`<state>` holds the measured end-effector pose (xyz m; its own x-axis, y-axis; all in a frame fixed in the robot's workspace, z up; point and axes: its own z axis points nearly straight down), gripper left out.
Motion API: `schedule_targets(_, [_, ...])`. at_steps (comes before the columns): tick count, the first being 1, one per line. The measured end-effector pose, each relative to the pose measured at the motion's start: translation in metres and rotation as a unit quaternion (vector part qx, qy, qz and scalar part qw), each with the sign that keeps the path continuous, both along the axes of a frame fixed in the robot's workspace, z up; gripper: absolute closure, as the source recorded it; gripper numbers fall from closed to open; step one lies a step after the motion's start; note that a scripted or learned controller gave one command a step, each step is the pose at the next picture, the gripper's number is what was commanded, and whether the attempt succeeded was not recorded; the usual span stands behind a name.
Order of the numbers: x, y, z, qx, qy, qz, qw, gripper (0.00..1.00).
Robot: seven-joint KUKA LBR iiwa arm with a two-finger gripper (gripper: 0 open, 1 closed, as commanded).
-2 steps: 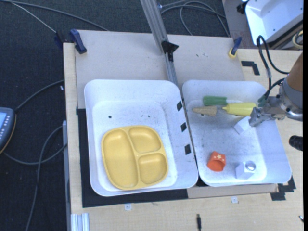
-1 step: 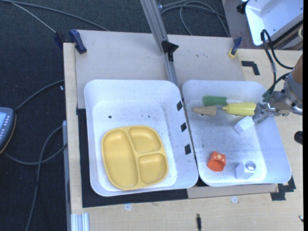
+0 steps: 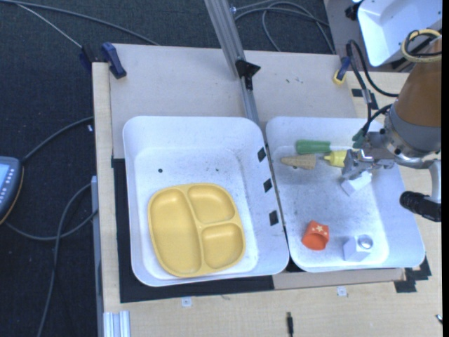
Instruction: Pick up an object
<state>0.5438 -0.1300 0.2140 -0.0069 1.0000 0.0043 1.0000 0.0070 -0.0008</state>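
Grey metal tool [image 3: 359,168] is hanging over the far part of the right white bin [image 3: 393,255]; whether its fingers are apart or together cannot be told. Lying just left of it are a small yellow piece [image 3: 335,159], a green cylindrical object [image 3: 313,147] and a tan cone-shaped object [image 3: 299,162]. Near the bin's front are sitting an orange cup-like object [image 3: 316,235] and a grey block [image 3: 358,247]. A yellow divided plastic tray [image 3: 196,228] is resting in the left white bin [image 3: 140,142].
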Motion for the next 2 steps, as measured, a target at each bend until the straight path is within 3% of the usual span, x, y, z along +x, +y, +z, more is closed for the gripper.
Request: schedule_targets(2, [0.01,0.107,-0.014,-0.0003,0.001,0.0,1.0,1.0])
